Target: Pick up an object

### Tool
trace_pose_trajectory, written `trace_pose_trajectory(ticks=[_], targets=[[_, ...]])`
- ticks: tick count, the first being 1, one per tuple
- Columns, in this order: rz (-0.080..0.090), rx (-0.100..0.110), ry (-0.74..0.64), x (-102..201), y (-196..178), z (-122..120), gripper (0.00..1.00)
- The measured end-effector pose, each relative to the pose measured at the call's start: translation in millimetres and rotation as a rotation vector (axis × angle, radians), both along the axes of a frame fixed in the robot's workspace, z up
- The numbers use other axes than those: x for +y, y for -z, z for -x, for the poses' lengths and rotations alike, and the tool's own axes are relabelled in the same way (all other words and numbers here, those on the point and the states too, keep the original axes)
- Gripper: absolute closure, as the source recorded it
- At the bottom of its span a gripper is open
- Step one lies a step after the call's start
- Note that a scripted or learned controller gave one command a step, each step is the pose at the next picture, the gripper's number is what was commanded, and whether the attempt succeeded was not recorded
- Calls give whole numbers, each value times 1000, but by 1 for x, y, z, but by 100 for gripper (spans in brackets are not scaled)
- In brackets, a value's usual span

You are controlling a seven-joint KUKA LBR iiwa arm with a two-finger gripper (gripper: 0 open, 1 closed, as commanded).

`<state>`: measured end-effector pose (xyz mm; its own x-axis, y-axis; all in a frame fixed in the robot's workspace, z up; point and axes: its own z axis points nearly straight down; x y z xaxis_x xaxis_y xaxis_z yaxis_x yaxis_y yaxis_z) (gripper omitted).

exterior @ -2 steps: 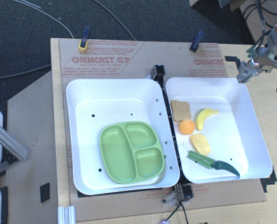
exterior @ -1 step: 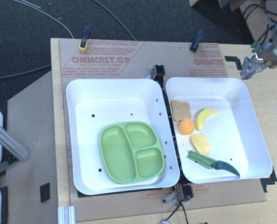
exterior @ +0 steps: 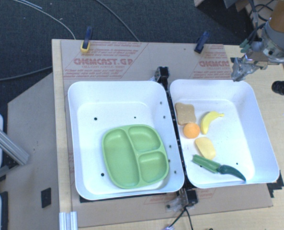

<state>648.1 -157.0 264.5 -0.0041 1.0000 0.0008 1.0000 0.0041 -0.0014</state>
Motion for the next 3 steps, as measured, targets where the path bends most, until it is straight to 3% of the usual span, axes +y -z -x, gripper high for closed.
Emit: trace_pose_trajectory(ticks=[3], targets=[[-2,2,-2,163,3,3,100]])
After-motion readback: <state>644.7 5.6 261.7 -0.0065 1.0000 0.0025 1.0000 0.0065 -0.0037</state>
